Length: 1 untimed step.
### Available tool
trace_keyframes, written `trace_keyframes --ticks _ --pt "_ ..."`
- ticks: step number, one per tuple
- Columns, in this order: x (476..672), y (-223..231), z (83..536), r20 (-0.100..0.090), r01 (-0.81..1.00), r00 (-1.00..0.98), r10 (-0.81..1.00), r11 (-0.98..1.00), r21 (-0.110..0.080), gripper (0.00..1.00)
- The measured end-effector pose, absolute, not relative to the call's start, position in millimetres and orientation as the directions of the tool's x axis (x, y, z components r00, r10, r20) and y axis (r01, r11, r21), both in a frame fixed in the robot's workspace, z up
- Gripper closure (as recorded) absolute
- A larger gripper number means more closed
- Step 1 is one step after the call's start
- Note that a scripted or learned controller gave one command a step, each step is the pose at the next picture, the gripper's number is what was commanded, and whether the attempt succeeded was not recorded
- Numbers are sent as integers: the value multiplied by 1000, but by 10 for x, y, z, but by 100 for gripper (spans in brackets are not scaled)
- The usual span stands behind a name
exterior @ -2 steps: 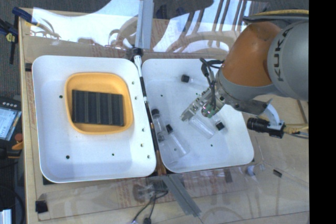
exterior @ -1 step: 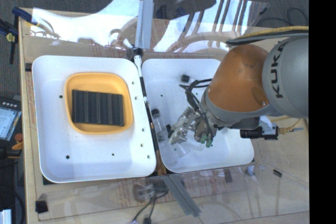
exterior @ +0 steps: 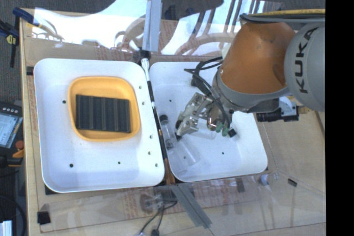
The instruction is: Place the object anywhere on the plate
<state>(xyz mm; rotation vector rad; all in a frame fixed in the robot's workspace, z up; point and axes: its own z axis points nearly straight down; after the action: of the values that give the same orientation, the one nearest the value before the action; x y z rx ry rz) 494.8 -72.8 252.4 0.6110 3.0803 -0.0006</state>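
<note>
Arm [exterior: 260,63] reaches in over the right bin [exterior: 243,160], tool [exterior: 188,121] low near that bin's floor, on the side toward the left bin [exterior: 50,163]. Plate [exterior: 104,108] is the yellow one with a dark ribbed centre, sitting in the left bin, nothing visible lying on it. Tool is cluttered with cables and metal parts, so I cannot tell how far it is open or whether it has hold of anything. A faint clear object [exterior: 188,152] seems to lie on the right bin's floor just below the tool, hard to make out, may be the task's thing but not sure. A small dark bit [exterior: 164,118] sits near the divider between bins, just left of the tool. Small green piece [exterior: 221,130] shows on the tool's right side, likely part of the hardware.

Progress, as a judgement: early. Object looks to be on the right bin side, well apart from the plate. Left to do: secure a grasp, lift, carry across the divider, set it down on the plate. Nothing placed yet
</note>
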Motion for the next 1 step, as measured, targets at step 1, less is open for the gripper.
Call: trace_keyframes --ticks 1 --pt "5548 -741 2439 -2 105 -995 105 995 0 100"
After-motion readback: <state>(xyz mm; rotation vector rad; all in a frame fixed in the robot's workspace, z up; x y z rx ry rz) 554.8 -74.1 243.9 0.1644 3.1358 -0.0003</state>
